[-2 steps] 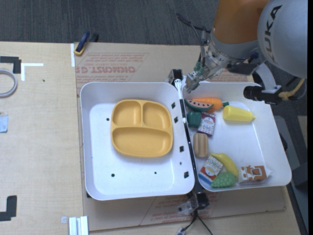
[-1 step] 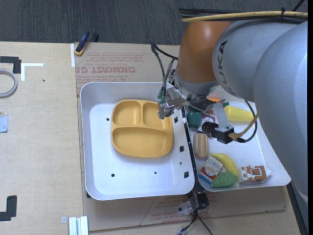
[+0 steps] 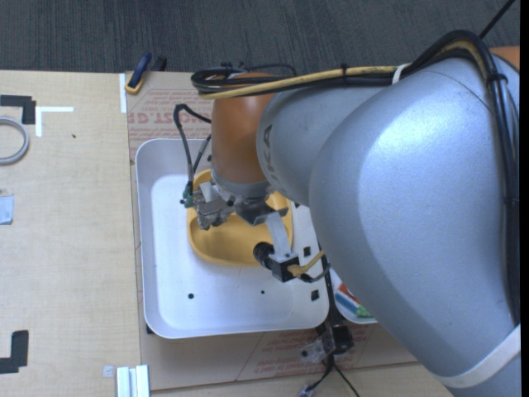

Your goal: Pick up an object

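We look down at a slant on a white bin (image 3: 165, 304) sitting on a cardboard sheet (image 3: 157, 114) atop a pale bench (image 3: 66, 238). This bin is our landmark.

The grey arm (image 3: 413, 205) crosses over the bin's right side and hides much of it. Its orange band (image 3: 240, 135) sits above the bin's far half. Below the band, the gripper (image 3: 216, 213) is low in the bin's middle, right over a yellow object (image 3: 216, 251) that lies on the bin floor. We cannot tell how the jaws stand, since the wrist hardware covers them, nor whether they touch the object.

The yellow object is rounded and shallow, like a bowl or a curved piece of plastic. Its near edge shows clear of the gripper, toward the bin's near wall.

At the bin's right near corner, a small multicoloured item (image 3: 351, 304) peeks from under the arm.

We judge the step to be the grasp itself. To do it well, the jaws should straddle a thin edge of the object, not its broad curved face, then lift straight up.
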You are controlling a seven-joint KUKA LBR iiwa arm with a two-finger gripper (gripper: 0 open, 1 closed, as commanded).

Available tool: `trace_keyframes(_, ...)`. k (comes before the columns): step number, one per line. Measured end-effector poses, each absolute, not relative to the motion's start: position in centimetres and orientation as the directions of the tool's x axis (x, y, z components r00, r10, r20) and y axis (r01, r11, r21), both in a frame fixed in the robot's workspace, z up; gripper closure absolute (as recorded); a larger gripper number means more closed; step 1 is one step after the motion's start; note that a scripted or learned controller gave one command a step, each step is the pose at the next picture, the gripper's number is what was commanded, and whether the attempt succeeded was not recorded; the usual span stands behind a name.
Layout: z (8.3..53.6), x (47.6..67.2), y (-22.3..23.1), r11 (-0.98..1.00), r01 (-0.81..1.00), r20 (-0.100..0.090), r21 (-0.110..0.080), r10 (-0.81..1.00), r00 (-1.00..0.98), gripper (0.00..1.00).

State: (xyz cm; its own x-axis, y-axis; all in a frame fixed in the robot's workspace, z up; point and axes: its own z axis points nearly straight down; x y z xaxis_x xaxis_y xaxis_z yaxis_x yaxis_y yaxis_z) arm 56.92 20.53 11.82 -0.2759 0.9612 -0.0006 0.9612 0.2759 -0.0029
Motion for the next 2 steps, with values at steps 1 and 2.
trace_keyframes(1, 27.6, 61.8, 18.6, 0.09, 0.996, -0.002, 0.0, 0.996, -0.09, 1.0)
trace_keyframes(2, 18.7, 65.5, 15.4, 0.093, 0.996, -0.002, -0.001, 0.996, -0.093, 1.0)
